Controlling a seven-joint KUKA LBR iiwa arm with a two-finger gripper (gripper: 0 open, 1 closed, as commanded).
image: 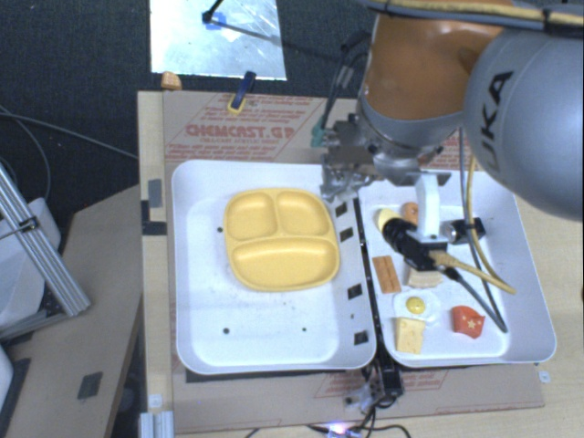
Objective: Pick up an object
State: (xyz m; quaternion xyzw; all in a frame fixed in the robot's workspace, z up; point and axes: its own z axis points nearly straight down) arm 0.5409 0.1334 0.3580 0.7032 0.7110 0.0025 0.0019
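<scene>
Yellow plastic plate (279, 239) with three sections is lying in the left bin (196, 327), and I am watching it from my screen. Small food toys are sitting in the right bin (525, 331): a fried egg (416, 306), a cheese piece (410, 336), a red strawberry (468, 321) and a brown cracker (387, 274). The gripper (339, 182) is hanging over the wall between both bins, near the plate's upper right corner; I cannot tell its state.
</scene>
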